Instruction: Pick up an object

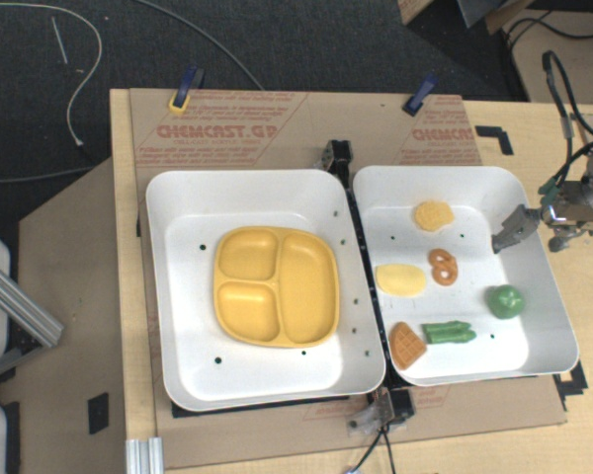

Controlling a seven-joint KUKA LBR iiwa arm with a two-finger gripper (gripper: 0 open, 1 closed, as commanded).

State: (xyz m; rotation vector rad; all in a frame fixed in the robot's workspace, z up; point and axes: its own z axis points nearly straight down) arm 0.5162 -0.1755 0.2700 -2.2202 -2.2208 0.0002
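The right bin [474,181] holds several toy foods: a round orange cookie [434,215], a brown pretzel [443,266], a pale yellow oval piece [401,280], a green ball [505,301], a green pickle [447,333] and a waffle [407,345]. My gripper [536,233] hovers over the bin's right rim, above and right of the green ball. It is open, with one grey finger [512,230] slanting toward the bin and nothing between the fingers.
The left bin [178,265] holds a yellow three-compartment plate [277,286]. A black clamp [336,154] sits where the bins meet at the back. Blue clips [186,89] pin the cardboard sheet. Cables hang at the far right [563,97].
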